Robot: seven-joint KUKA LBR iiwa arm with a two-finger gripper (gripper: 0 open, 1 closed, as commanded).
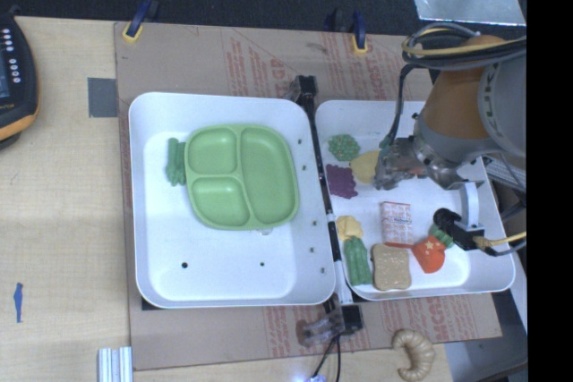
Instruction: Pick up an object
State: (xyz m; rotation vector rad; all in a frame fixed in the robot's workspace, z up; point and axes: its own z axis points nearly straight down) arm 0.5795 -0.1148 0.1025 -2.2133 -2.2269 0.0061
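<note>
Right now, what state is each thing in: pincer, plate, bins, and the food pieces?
pincer: low in the right bin, at the yellow piece; grip unclear
green plate: flat in the left bin, compartments bare
yellow piece: lying beside the pincer
purple piece: lying loose
bread slice: flat by the near wall
croissant: on the bench, outside the bins

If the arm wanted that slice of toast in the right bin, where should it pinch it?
Probably across the toast's two long edges, coming straight down from above. It lies flat, so only its edges give the fingers purchase. The green vegetable crowds its left edge and the red piece sits near its right, so space is tight.
</note>
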